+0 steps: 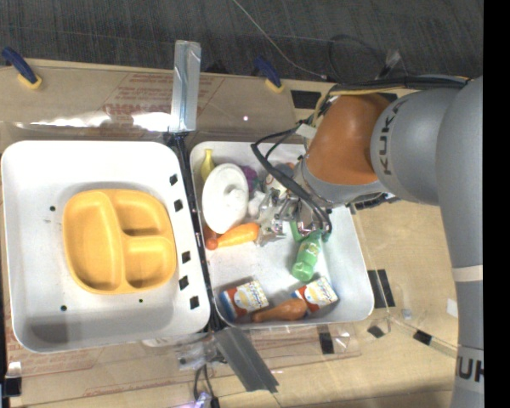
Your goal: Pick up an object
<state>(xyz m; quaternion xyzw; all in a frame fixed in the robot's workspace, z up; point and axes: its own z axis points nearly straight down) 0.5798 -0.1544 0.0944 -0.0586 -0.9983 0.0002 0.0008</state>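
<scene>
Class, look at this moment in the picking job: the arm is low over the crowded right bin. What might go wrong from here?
1. The gripper sits among closely packed things: the carrot, the green bottle and the white bowl. It may pinch two or knock one aside.
2. The bottle is rounded and lies tilted, so it may slip.
3. Cables loop near the wrist and might snag.
</scene>
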